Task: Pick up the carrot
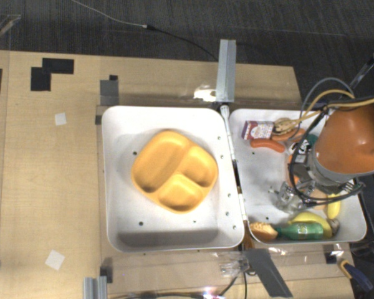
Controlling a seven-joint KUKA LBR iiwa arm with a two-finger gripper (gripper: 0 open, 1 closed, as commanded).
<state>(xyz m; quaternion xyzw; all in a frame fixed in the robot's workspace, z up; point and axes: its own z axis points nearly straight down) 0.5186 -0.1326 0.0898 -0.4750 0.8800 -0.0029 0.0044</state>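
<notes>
The carrot (269, 145), a short orange piece, lies flat near the back of the right bin (255, 185), just in front of a maroon-and-white packet (257, 130). My gripper (285, 196) hangs low over the middle of that bin, under the orange-banded wrist (352, 143). It is in front of and slightly right of the carrot, clearly apart from it. Nothing shows held in it. The wrist and its cables hide the bin's right side.
Along the right bin's front wall lie a bread roll (263, 231), a green bottle (305, 230) and a banana (315, 218). A small tan item (285, 127) sits by the packet. The left bin (118, 167) holds a yellow divided plate (174, 170).
</notes>
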